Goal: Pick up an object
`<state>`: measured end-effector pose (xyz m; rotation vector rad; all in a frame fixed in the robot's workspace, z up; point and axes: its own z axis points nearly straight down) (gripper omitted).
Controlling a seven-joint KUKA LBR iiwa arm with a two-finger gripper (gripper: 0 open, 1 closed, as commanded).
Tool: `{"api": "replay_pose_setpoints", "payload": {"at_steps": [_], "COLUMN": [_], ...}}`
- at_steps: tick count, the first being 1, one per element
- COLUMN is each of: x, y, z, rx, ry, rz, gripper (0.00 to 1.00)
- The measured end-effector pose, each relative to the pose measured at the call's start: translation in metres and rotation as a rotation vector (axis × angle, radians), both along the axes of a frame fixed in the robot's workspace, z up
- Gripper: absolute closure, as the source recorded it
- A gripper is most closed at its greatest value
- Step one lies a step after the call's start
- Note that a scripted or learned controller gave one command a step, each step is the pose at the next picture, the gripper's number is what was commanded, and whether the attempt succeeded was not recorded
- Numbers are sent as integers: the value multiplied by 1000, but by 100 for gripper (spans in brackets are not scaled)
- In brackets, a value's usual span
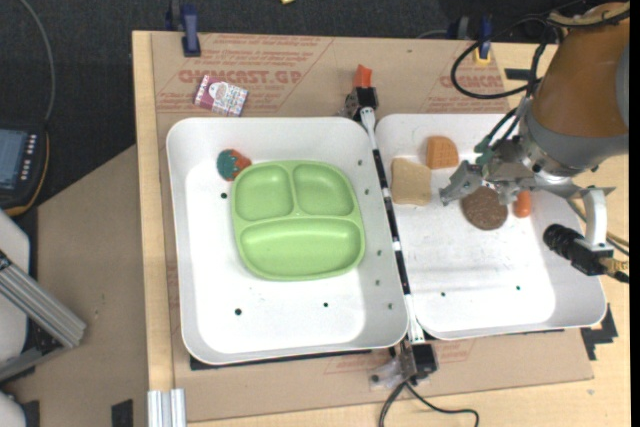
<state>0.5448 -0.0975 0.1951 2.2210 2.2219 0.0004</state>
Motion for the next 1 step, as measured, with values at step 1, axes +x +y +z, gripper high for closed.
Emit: {"api": "replay_pose_setpoints", "payload": {"at_steps": [1], "x": [39], "y": [-65], "z": [-114], "rx": [-4], "ry": [-5], "rz": [-3], "gripper": [0]}}
